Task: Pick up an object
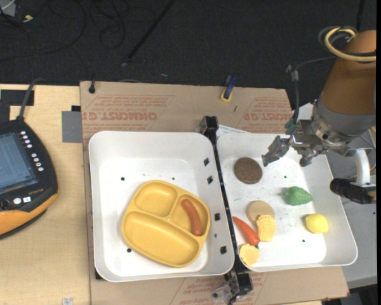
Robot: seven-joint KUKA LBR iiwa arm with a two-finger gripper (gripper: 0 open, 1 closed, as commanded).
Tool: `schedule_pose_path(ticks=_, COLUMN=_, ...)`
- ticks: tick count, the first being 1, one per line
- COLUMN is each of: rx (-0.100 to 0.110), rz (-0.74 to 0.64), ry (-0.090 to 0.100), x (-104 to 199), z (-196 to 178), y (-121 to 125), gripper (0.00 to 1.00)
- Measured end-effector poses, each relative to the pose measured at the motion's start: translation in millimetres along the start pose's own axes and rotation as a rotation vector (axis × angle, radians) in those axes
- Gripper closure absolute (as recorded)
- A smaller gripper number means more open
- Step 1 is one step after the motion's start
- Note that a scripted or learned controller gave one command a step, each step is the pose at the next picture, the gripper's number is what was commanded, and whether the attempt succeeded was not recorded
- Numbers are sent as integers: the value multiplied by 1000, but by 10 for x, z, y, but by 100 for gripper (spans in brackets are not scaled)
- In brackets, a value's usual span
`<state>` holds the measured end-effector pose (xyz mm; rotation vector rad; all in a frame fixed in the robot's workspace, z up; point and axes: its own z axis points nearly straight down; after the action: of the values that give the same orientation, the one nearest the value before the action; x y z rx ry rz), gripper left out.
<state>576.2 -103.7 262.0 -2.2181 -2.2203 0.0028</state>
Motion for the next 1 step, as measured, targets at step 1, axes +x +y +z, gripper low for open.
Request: schedule_pose_path(ticks=1, rx=17, rz=2, ry=3, x=47, z=1430, y=-506, gripper=0)
